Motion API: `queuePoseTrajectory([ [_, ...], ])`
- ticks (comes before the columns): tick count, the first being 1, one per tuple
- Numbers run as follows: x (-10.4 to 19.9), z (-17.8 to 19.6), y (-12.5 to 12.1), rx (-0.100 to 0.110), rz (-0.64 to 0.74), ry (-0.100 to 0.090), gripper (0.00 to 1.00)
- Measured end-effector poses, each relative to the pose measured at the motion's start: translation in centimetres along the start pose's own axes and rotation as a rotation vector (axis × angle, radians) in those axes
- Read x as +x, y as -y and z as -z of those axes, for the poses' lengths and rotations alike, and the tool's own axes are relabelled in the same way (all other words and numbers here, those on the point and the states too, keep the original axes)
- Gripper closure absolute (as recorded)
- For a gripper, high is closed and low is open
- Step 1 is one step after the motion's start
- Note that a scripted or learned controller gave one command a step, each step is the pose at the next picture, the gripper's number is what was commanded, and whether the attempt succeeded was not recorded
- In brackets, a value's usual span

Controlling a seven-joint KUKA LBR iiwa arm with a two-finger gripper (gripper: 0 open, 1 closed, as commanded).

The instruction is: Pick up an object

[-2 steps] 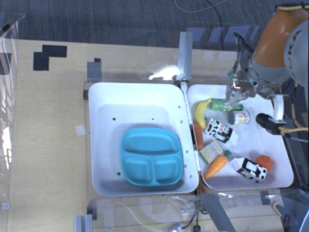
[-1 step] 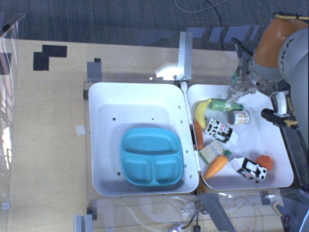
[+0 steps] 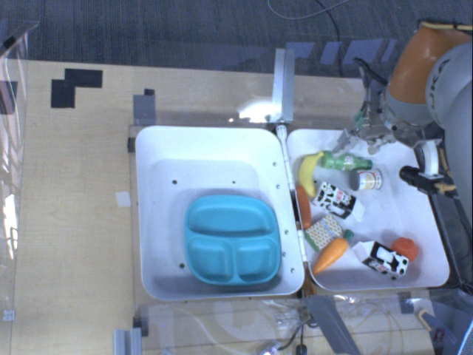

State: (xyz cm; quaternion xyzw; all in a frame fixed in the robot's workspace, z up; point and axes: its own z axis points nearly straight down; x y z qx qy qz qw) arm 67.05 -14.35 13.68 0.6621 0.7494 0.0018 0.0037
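In the right white bin (image 3: 436, 268), toward its far edge, the metal two-finger gripper (image 3: 367, 135) — jaw state impossible to tell. Just below and to its left, a clear green-tinted plastic bottle (image 3: 341, 161), lying flat, long axis roughly left–right, touching the yellow banana (image 3: 307, 171). Probably a short descent leftward needed.
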Motion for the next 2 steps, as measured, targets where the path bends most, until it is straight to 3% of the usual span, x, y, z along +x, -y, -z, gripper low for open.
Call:
queuePoseTrajectory([
  [1,-4.3,-4.8,5.1,-0.001,0.011,0.001,0.0],
  [2,-4.2,-3.5,4.8,-0.007,0.018,0.004,1.0],
])
